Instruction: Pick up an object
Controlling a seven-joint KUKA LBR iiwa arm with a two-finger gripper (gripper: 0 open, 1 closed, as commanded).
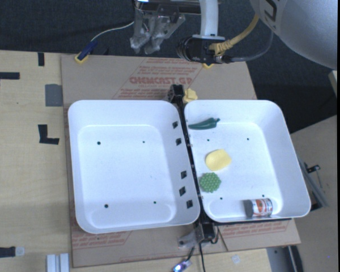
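A pale wooden desk marked with black and grey tape pieces carries a brown cardboard sheet with faded red lettering. Beyond its far edge lies dark blue-grey floor. Light is even, with soft shadows.

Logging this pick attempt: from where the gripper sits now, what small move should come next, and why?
Probably a move toward the right bin, stopping above the yellow object. The gripper is up beyond the bins' far edge, over none of the objects. All four objects lie in that bin, and the yellow one sits apart from the walls.
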